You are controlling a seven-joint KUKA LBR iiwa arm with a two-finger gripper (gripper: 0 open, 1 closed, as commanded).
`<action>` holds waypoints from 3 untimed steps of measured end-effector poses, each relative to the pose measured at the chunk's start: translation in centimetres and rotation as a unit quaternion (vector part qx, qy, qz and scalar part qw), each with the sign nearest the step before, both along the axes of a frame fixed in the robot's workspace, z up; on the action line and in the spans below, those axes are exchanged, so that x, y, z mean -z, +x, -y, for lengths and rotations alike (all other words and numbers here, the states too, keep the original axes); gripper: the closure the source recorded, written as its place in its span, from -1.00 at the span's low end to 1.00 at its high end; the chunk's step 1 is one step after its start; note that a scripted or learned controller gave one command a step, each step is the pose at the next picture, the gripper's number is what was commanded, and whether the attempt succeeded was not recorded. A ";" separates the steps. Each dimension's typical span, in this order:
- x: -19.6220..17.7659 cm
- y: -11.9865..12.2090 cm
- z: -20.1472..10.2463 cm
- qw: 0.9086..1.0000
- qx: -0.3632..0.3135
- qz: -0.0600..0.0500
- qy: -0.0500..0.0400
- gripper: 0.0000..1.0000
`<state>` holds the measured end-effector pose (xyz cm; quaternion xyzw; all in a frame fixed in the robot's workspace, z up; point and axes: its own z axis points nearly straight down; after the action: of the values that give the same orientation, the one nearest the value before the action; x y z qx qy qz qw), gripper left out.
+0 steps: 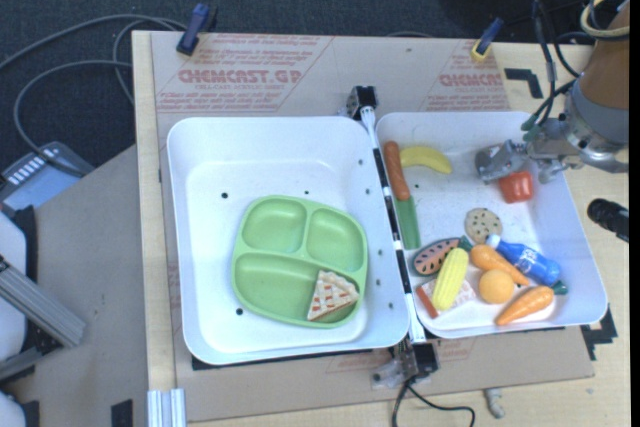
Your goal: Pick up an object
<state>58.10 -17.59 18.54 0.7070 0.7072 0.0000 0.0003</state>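
The arm (605, 85) reaches in from the right over the right-hand bin (590, 245), its gripper (515, 170) low in that bin's upper part. A small red block (516, 186) sits right at the gripper's tip, touching it or nearly so, but I cannot tell from here whether the fingers are open, closed or gripping it (the metal parts blur together).

Beside it in the same bin lie a yellow banana (427, 158) and a red sausage (396, 170) along the left wall. Lower down are a speckled cookie (482, 224), a corn cob (450, 277), a blue bottle (528, 261), an orange (496, 286) and a carrot (524, 305), crowded close together.

The left-hand bin (200, 215) holds a green divided plate (290, 250) with a pizza slice (330, 296) in its lower right compartment. Both bins rest on the table (150, 165).
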 end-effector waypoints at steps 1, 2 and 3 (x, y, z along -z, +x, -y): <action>8.4 2.2 1.7 1.000 0.001 0.004 -0.003 -1.00; 10.1 7.2 -0.8 1.000 0.003 -0.013 0.001 -1.00; 0.0 5.5 -0.5 1.000 0.000 0.002 -0.001 -1.00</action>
<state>63.55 -17.12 18.54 0.7069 0.7073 0.0007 0.0023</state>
